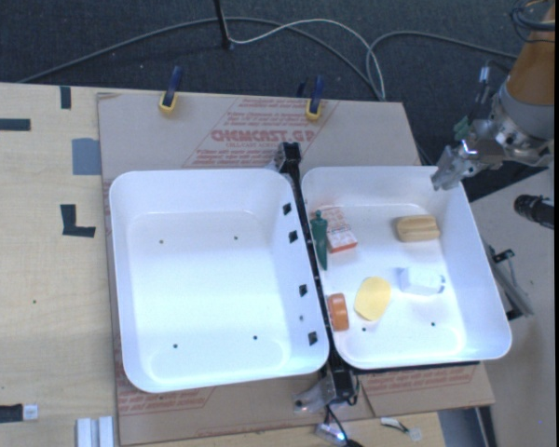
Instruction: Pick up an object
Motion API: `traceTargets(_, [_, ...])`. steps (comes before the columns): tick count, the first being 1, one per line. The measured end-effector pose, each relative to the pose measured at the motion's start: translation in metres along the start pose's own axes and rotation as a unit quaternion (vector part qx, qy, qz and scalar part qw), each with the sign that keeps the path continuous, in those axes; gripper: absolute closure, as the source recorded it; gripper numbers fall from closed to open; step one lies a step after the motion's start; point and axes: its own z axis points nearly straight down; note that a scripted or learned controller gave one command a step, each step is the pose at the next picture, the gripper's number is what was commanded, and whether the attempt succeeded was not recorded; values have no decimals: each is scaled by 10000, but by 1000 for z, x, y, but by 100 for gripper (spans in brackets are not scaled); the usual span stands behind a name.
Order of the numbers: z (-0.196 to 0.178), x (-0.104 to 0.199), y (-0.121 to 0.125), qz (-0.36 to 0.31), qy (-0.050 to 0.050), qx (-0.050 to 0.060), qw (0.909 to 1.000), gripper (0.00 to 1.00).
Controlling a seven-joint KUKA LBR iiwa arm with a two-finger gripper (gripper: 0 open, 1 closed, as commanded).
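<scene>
The gripper (450, 169) is hovering at the right bin's (475, 250) upper right rim, its grip impossible to judge, a tan block (416, 228) lying nearby.

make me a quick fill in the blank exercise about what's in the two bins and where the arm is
1. All the loose objects lie in the ____ bin of the camera view.
2. The tan block lies near that bin's far wall, and the ____ round piece lies nearer the camera.
3. The gripper hovers over the right bin's far ____ corner, apart from every object.
4. The small orange object lies against the ____ between the two bins.

Missing words: right; yellow; right; divider
</scene>
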Motion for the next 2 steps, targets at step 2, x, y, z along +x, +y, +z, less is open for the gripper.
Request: traceTargets(2, [6,107,-18,-18,10,26,10000,100])
